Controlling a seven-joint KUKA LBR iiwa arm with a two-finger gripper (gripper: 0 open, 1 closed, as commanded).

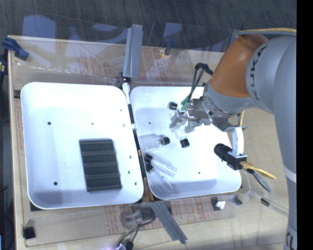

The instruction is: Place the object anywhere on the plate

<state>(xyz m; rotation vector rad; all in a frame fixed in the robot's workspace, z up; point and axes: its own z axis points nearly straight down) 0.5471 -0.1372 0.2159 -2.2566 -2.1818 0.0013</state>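
Observation:
A dark ridged rectangular plate [100,164] lies in the left bin [41,103], toward its front. In the right bin [219,184], my gripper [181,123] hangs over the middle. Just below it sits a small black block [184,142], and a small black piece [172,106] lies just beyond it. One clear tube with a black cap [154,140] rests near the bin's left wall, and a second clear tube [160,165] lies in front of it. I see nothing held in the gripper.
A raised divider [134,134] separates the two bins. A metal rail [131,51] stands behind them. The grey arm with its orange band [240,66] comes in over the right bin's far right side.

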